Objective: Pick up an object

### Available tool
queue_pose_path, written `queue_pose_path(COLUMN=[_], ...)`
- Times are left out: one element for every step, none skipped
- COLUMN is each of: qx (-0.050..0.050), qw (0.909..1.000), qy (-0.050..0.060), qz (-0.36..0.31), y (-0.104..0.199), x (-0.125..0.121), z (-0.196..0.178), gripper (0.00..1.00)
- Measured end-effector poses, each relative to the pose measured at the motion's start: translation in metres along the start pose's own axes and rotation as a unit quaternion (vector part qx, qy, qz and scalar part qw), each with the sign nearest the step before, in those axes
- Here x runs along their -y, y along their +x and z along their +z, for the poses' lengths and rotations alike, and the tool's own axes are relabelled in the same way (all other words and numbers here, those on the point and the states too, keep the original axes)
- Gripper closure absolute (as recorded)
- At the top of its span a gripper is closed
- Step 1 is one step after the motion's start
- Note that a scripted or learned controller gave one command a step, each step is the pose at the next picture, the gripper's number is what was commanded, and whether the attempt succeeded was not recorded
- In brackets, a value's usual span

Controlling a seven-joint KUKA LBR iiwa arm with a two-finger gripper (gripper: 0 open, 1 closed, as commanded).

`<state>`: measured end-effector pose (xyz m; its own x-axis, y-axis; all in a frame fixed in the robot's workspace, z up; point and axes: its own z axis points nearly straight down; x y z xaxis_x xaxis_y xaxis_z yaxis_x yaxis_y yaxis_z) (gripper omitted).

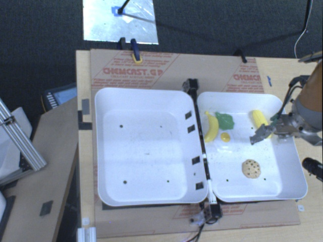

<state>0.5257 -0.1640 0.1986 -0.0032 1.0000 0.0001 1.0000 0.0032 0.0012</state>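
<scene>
So the pincer [262, 134] sits low over the right bin [290, 188], coming in from the right edge. Can't tell how wide it's open or whether it's got anything. The corn [259, 118] is just beside it on the far side, long axis running far-left to near-right. Further left there's a banana [212, 127] lying roughly far to near, slightly curved, with a green thing [225, 120] touching it and a small yellow bit [225, 137] close by. A cookie [251, 168] sits nearer, well apart from the rest. Left bin [108, 100] is alongside on the surface [60, 135].
</scene>
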Motion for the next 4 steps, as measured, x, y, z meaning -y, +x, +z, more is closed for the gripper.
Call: queue_pose_path(qx=[0.000,0.003,0.000,-0.001], qw=[1.0000,0.9999,1.0000,1.0000], qy=[0.001,-0.011,-0.002,0.002], qz=[0.003,-0.004,-0.004,-0.002], y=[-0.027,0.003,0.072,0.116], x=[0.041,-0.023,-0.029,0.041], z=[0.118,-0.044,-0.054,-0.042], gripper=[0.00,0.00,0.00,0.00])
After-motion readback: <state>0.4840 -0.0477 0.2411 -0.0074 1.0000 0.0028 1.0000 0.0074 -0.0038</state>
